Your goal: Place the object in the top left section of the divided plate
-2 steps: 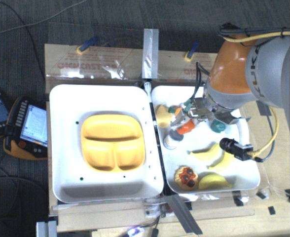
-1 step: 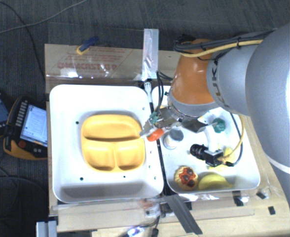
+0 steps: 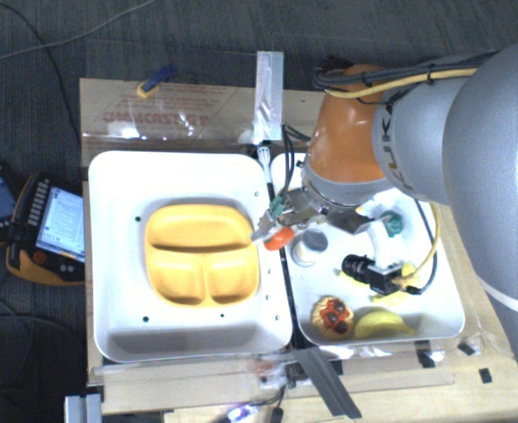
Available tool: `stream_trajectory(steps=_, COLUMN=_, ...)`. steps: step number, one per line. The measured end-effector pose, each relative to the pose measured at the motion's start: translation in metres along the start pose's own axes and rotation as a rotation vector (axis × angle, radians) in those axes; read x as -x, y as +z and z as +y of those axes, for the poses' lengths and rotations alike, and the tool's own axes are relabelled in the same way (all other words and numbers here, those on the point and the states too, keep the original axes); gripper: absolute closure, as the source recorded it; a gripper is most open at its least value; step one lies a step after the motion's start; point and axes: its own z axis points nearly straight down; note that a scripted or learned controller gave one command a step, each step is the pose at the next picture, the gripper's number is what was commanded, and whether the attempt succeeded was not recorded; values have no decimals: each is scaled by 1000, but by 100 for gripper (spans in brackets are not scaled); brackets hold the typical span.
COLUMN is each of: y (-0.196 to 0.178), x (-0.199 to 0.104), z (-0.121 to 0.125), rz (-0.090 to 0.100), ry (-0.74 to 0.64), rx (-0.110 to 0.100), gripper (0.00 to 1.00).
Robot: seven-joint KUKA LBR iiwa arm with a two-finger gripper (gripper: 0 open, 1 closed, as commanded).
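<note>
Camera view: grey arm w/ orange band [image 3: 356,148] reaches over the shallow white right bin [image 3: 444,298]. Its two-finger gripper [image 3: 272,230] hangs at the wall btwn the two bins. A small orange-red rounded object [image 3: 279,239], the task's thing, sits right at the gripper tip, touching it or just under. Can't tell how wide the gripper is, nor if it really has the piece.

Hanging over the wall fits a mid-transfer toward the plate, in my judgement. The object is at the right edge of the shallow white left bin [image 3: 118,315], just beside the yellow three-section plastic plate [image 3: 197,227], not yet in it.

The plate lies mid-bin, w/ one wide section toward the far edge and two small ones toward the near edge, all bare yellow.

Right bin holds:
- grey round cap [image 3: 305,252] near its left edge
- teal bit [image 3: 393,226] by the wrist
- red-brown lumpy ball [image 3: 332,315] and yellow banana-shaped piece [image 3: 382,325], side by side along the near edge
</note>
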Motion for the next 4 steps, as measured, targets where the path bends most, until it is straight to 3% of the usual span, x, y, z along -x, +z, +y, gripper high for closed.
stream_trajectory(steps=1, y=8, x=-27, z=-18, rz=-2, ry=-47, rx=2, gripper=100)
stream_trajectory(steps=2, y=-33, x=44, z=-53, rz=-3, ry=233, rx=4, gripper=100)
stream_trajectory(steps=3, y=6, x=81, z=-88, rz=-1, ry=92, rx=3, gripper=100)
stream_trajectory(steps=4, y=4, x=85, z=-90, rz=-2, ry=-116, rx=4, gripper=100)
